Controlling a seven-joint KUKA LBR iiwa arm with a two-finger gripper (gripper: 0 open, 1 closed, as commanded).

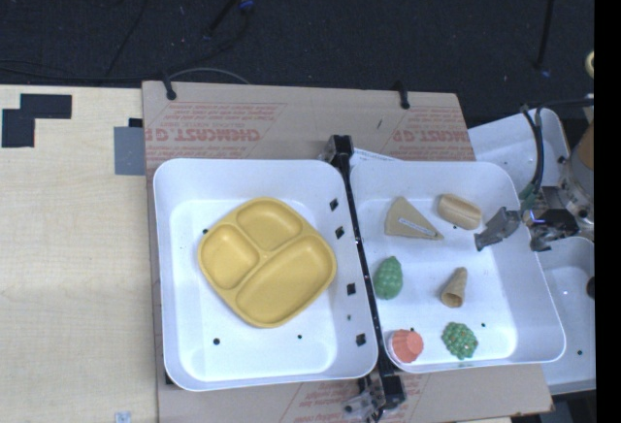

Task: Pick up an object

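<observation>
Right bin [505, 180] holds six loose items. Far row: tan wedge [409, 220], and to its right a pale bread roll [458, 211], lying close to the bin's right wall. Middle: green ribbed piece [388, 276] just beside the centre divider [355, 256]; tan cone [453, 287] right of it, well apart. Near row: orange-red round piece [407, 345] in the near left corner, touching or almost touching the wall; green bumpy piece [460, 340] just to its right.

Gripper [514, 229] sits at the right bin's right edge, its dark fingers [493, 229] reaching leftward over the rim. Nothing lies between them; bread roll is the nearest item, just left and slightly far of the tips. Whether they are spread wide or narrow: cannot tell, the outline is too small and dark.

Left bin [184, 217] holds a yellow divided plate [267, 261], three compartments, turned at an angle, roughly central.

Both bins rest on a cardboard sheet [291, 120] with reversed red print. Pale wood bench [68, 266] to the left; dark floor with cables [233, 4] beyond the far edge.

Open white floor in the right bin lies between the cone and the right wall, and between the far row and the middle items.
</observation>
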